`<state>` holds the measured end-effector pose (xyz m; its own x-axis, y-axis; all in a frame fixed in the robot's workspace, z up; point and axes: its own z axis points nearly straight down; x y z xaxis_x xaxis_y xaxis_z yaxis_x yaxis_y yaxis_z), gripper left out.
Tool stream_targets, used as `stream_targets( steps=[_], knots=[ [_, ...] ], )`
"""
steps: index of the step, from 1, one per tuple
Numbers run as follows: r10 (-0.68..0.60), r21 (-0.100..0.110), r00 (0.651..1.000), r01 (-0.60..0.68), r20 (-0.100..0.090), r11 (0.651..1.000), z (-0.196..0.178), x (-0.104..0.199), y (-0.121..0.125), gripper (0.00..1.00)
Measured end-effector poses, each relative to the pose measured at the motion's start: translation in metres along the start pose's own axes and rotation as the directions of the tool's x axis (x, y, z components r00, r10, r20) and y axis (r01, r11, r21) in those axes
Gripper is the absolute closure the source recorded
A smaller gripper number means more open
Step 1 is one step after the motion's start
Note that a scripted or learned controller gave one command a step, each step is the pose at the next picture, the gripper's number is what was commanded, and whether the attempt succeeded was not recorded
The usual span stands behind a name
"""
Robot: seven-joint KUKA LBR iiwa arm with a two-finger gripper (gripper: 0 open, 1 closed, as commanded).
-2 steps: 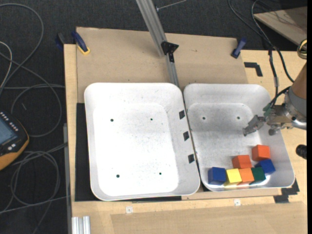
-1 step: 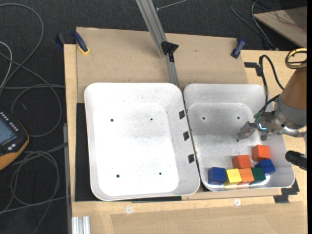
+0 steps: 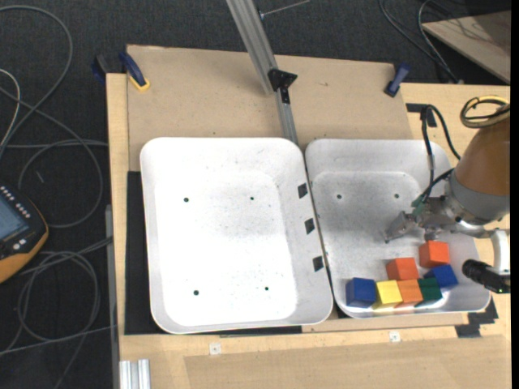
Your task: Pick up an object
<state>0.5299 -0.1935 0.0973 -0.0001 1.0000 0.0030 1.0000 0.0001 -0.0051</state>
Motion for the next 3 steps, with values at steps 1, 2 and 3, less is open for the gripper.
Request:
stream_targets(
  steps=[1,2,3],
  knots=[
    [0.0,-0.006,1.0,0.0,0.002,1.0,-0.013,0.0,0.002,1.0],
    [-0.001,-0.01,1.0,0.001,0.004,1.0,-0.057,0.0,-0.001,1.0],
    [-0.001,-0.012,1.0,0.001,0.005,1.0,-0.109,0.0,-0.009,1.0]
  ],
)
